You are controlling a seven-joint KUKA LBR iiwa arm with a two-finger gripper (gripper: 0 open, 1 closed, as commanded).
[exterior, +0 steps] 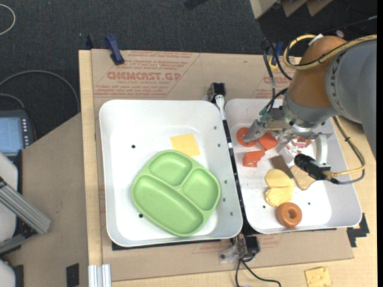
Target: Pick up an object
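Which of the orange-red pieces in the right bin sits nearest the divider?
The round one at the bin's upper left, beside the gripper. The blocky piece lies below it; a third sits further right.

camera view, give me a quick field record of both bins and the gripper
left bin: green divided plate, yellow square slice
right bin: orange pieces, tan ridged chip shapes, brown doughnut
gripper: low over the right bin's far left part, above the orange pieces
grasp: cannot tell
arm: enters from the right
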